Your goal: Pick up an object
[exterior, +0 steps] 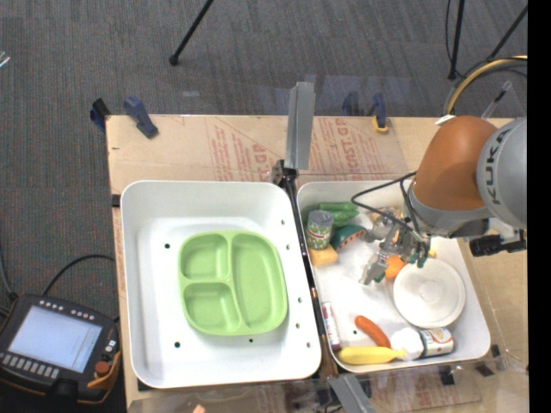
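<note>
Robotics lab. Tripod legs [196, 20] stood on grey carpet at 12 o'clock. Teach pendant [57, 341] lay at 8 o'clock, clamps [139, 115] gripping bench.

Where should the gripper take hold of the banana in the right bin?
Probably grip the banana across its middle, coming straight down. It lies flat along the bin's near wall, so close the fingers across its narrow width; a bottle crowds its right end.

Arm [508, 175]: grey rounded casing with a large glossy orange band [456, 166] above the wrist. Dark lettering "KU" legible on the grey shell at its edge. Thin black cables [379, 198] loop from the wrist. Gripper [389, 261]: small metallic assembly, grey fingers [375, 271], greenish fittings.
</note>
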`<state>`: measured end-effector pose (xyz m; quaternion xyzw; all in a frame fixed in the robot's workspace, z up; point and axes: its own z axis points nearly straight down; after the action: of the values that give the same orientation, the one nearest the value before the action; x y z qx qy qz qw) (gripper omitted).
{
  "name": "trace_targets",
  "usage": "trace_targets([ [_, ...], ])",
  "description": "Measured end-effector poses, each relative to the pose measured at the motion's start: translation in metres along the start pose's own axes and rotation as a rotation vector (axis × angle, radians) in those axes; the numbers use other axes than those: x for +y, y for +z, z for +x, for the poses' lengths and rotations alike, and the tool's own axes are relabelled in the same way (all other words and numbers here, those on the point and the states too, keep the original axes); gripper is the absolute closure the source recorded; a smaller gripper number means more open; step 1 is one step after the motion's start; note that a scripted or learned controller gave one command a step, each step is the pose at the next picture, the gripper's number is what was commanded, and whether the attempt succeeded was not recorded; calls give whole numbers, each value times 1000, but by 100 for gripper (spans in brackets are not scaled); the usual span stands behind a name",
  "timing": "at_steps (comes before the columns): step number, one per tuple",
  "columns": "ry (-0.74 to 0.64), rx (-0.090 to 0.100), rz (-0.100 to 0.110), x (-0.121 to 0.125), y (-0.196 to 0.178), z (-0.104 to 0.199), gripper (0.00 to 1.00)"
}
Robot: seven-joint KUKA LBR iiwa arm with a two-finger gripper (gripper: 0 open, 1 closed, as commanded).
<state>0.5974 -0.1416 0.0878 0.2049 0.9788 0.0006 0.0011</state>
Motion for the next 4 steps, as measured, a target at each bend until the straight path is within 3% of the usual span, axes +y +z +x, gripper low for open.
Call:
trace_targets([
  [1, 28, 2, 1, -8, 0, 28, 0],
  [2, 153, 1, 0, 37, 0, -14, 0],
  [3, 194, 4, 2, 13, 1, 43, 0],
  [4, 315, 2, 1, 51, 0, 12, 0],
])
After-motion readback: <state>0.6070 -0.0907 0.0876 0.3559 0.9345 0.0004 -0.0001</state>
